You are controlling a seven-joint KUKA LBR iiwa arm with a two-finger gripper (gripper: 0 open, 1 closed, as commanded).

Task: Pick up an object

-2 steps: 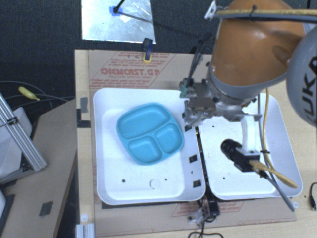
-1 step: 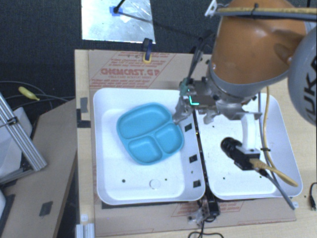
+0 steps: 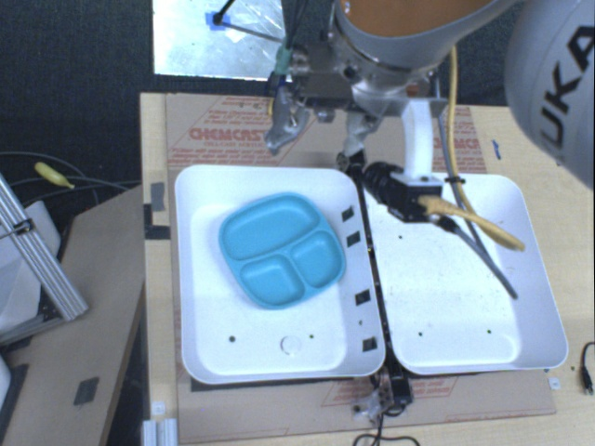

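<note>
— Plate [image 3: 282, 249] first: blue, three wells, lying flat in the middle of the left bin [image 3: 200, 342], a bit askew
— And the jaws?
— Spread wide, nothing between them, hanging by that bin's far rim, well apart from the plate. My guess is they sit high to clear the wall
— Flat thing, though. Hard to pinch?
— Likely only by its raised edge. Right bin [image 3: 465, 323] lies just beside, both on the cardboard-covered tabletop [image 3: 223, 128]
</note>
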